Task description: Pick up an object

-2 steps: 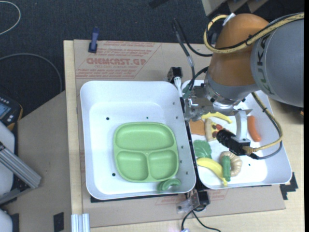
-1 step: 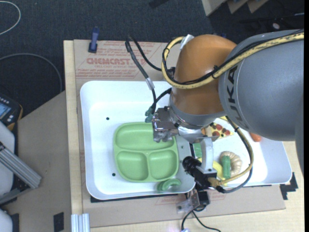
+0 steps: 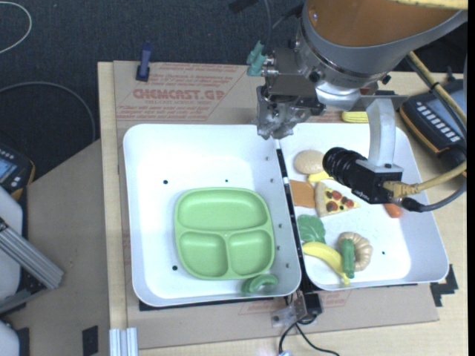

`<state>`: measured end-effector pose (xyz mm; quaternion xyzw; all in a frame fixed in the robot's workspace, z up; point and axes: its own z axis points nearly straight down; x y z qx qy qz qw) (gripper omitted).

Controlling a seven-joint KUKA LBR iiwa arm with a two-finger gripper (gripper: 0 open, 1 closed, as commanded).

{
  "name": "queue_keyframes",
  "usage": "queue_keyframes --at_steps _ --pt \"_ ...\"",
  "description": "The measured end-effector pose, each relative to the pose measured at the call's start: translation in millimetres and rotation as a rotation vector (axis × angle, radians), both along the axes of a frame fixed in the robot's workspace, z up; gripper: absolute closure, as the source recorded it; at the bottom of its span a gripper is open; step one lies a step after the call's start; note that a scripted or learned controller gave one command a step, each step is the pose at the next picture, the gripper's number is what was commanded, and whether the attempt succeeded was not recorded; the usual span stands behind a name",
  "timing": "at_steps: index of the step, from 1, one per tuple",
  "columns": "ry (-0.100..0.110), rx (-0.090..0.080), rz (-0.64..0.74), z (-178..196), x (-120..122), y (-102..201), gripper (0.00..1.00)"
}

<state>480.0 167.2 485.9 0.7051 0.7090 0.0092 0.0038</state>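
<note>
Hanging over the far end of the wall between the two bins, the gripper (image 3: 273, 128) carries nothing; how its tips stand I cannot tell. Toy food (image 3: 326, 199) lies right of it, so the approach must go there first.

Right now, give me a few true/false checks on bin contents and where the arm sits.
1. The green divided plate lies in the left bin. True.
2. The pizza slice lies in the left bin. False: it is in the right bin.
3. The gripper hangs over the far end of the divider between the bins. True.
4. The banana is held by the gripper. False: it lies at the right bin's near side, apart from the gripper.
5. The green ring lies near the left bin's front right corner. True.
</note>
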Motion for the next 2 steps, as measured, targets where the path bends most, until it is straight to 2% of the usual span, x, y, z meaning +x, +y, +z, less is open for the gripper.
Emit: queue_keyframes --at_steps 1,2 --pt "0.012 -0.006 -0.003 28.0 41.9 14.9 1.00" --pt "0.012 -0.006 -0.003 43.1 92.2 44.8 1.00"
